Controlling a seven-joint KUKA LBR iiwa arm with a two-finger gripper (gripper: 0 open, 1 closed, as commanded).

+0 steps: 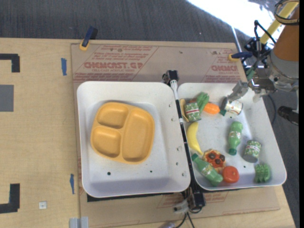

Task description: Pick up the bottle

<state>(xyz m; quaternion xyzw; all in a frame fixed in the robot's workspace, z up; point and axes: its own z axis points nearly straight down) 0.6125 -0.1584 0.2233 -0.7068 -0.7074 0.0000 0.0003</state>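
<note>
The bottle (234, 137) is small and green with a pale label. It lies near the middle of the right bin (275, 146), its cap pointing toward the front. My gripper (247, 95) hangs over the bin's back right part, above and behind the bottle and apart from it. Its fingers are spread open; the left finger (235, 92) slants down toward a small white can (233, 108). Nothing sits between the fingers.
The right bin also holds a banana (193, 137), a green-labelled can (192, 110), a carrot (212, 109), a tomato (230, 174), a grey can (251, 149) and broccoli (262, 171). A yellow divided plate (122, 132) lies in the left bin (88, 175).
</note>
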